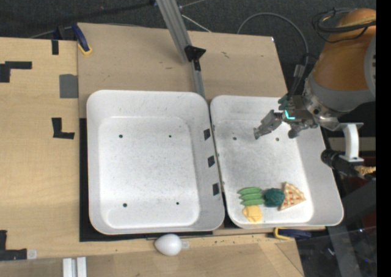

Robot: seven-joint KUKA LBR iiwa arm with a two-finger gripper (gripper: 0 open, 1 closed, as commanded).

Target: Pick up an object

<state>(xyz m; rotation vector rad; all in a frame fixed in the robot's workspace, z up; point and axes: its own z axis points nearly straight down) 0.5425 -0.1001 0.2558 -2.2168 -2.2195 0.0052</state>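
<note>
Gripper (278,126) hovers over the far end of the right bin (317,166), fingers spread and nothing between them. The pickable items sit well apart from it, bunched at the bin's near rim: a green pea pod (249,194), a dark green broccoli piece (274,196), a yellow corn piece (252,212) and a pizza slice (293,195).

Likely failure modes — the items touch each other, so a descent there could land on two at once or shove one aside. They also lie close to the bin wall, which could block a finger. The white egg (168,244) outside the bins looks out of play.
</note>
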